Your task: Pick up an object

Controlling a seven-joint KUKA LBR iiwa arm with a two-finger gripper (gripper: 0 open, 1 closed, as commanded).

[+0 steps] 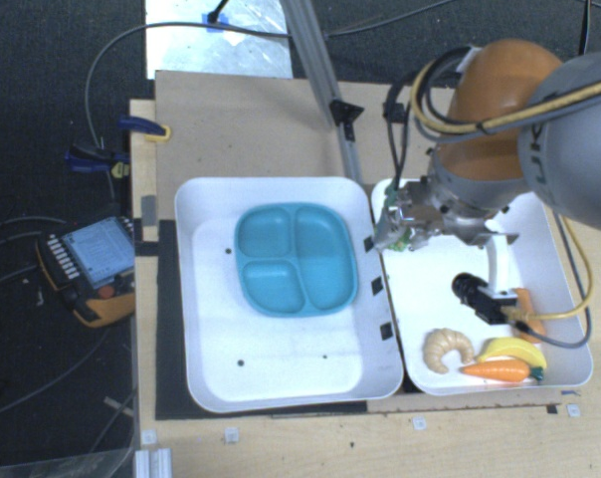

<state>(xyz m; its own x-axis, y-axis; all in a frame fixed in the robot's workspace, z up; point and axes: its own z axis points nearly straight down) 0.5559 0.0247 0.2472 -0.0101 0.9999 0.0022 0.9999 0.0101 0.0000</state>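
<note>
At the right bin's (569,366) near edge, croissant (448,348), carrot (497,371) and banana (514,351) clustered together, gripper (392,229) low over that bin's far left corner, its opening impossible to tell, blue divided plate (296,258) in left bin (211,366)

A flat tan wooden bench (241,127) fills mid-frame, bearing two shallow white plastic bins (211,361) (420,297) side by side.
</note>
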